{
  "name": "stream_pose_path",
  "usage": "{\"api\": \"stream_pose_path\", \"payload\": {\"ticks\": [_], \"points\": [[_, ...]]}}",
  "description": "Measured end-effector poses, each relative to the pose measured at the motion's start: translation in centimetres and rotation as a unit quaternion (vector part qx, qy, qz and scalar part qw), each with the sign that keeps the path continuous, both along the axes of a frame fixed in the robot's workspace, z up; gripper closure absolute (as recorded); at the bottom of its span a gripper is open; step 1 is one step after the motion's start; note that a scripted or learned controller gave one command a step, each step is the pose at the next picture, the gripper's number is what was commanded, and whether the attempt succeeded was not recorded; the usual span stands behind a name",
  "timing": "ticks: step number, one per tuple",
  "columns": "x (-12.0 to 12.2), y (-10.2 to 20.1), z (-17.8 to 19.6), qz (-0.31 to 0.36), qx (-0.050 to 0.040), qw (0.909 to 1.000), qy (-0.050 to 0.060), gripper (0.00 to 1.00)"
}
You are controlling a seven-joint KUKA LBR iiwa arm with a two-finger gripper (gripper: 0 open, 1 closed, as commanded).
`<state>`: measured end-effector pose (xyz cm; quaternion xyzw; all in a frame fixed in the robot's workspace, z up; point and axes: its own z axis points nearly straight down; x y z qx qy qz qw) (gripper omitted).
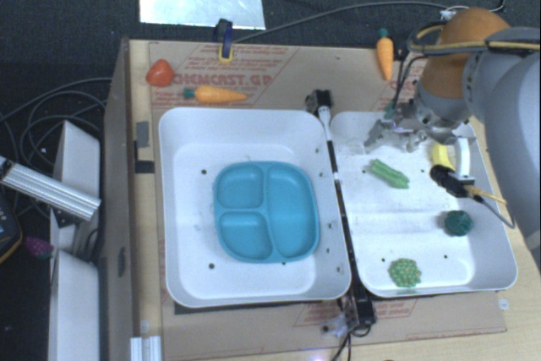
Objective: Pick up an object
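green bean pod [389,172] | lies flat near the back of the right bin [499,266], apart from the other toys so a grasp has room | gripper [396,134] hangs just behind it, fingers spread, nothing between them | blue divided plate [265,210] sits in left bin [182,148]

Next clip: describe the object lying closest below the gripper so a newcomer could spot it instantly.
Start at the right-hand white bin, where the grey arm reaches in. Just below the gripper, in that bin's upper half, lies a green pea pod, set at a slant. It is the bin's only long, flat green piece; the dark teal lump and the pale green bumpy ball are both round.
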<state>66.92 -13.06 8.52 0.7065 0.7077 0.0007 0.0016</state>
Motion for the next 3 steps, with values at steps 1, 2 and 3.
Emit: {"api": "stream_pose_path", "payload": {"ticks": [1, 2, 3], "points": [[0.0, -5.3, 6.7, 0.000, -0.0007, 1.0000, -0.001, 0.00], [-0.5, -7.6, 1.8, 0.000, 0.0000, 1.0000, 0.001, 0.00], [-0.3, -7.6, 3.0, 0.001, -0.0010, 1.0000, -0.002, 1.00]]}}
